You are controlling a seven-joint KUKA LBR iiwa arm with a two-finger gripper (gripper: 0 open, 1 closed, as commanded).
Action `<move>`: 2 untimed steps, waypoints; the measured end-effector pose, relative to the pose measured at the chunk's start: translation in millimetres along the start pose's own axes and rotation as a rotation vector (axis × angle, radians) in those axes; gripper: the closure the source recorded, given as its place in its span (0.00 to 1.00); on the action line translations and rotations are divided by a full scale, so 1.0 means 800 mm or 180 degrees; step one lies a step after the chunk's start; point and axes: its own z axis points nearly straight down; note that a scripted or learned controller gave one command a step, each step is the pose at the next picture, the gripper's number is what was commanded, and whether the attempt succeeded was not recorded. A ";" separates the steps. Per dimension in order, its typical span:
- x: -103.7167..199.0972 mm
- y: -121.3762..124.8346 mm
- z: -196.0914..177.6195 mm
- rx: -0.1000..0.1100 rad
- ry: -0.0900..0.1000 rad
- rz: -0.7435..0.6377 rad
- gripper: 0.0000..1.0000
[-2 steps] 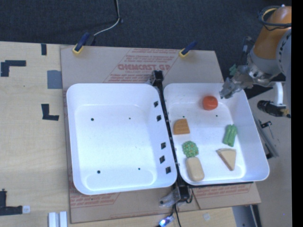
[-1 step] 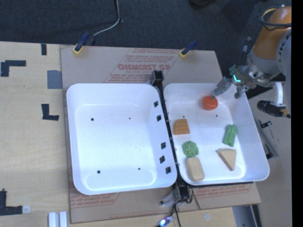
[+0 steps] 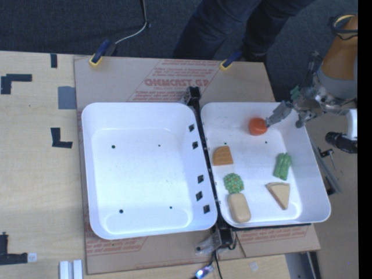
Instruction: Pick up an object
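Jaws unreadable from here, I cannot tell their state; gripper (image 3: 274, 118) sits beside the red piece (image 3: 258, 126), upper right bin (image 3: 302, 214), probably lining up a grab.

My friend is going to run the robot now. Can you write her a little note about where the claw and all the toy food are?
Claw: over the back of the right bin, one finger tip beside the red tomato-like ball. Nothing shows between its fingers.

Things, all in the right bin: red ball at the back, orange cracker-like square near the divider, green broccoli-like piece, tan bread-like roll at the front, green pickle-like piece, tan wedge.

Done: the claw has reached the ball. Nothing is lifted.

Left: grip one thing, likely the red ball, and lift it.
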 end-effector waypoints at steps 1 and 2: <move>-0.001 0.035 0.042 0.0000 -0.0001 -0.0011 0.00; 0.000 0.035 0.027 -0.0005 -0.0006 -0.0015 1.00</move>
